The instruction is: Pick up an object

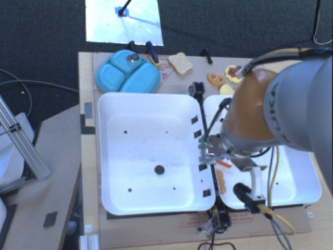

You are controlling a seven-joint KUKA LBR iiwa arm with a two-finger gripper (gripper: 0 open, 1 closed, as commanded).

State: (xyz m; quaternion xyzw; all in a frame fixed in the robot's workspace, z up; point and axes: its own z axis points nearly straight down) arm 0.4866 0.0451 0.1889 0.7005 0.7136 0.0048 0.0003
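My gripper point(217, 152) reaches down into the left part of the right bin point(299, 189), largely hidden under the grey wrist and its orange band. A small red piece point(224, 164) lies just below the gripper on the bin floor. An orange lumpy piece point(221, 182) lies a little nearer the front edge. In the left bin point(119, 113) a small dark round object point(159, 169) sits near the middle.
Behind the bins lie a blue divided tray point(127, 73), a toast slice point(180, 63), a pretzel point(215, 79), a round red-and-yellow toy food point(232, 72) and a pale yellow piece point(226, 89). Black clips point(200, 134) line the divide between the bins.
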